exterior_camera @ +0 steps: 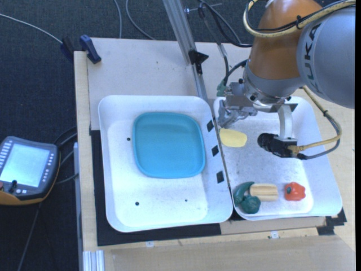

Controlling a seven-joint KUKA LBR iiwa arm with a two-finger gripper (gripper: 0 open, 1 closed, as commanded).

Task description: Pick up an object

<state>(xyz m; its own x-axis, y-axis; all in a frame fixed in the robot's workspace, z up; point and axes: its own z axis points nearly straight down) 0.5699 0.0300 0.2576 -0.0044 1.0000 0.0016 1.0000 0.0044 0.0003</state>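
The arm is cut off by the top and right edges. Its wrist hides the far rim of the right bin and the top of the gripper, so the finger state cannot be read. The yellow piece is partly covered at its far edge. The green item is too small to identify. The pendant is clipped at the left edge. The surface runs past the bottom edge.
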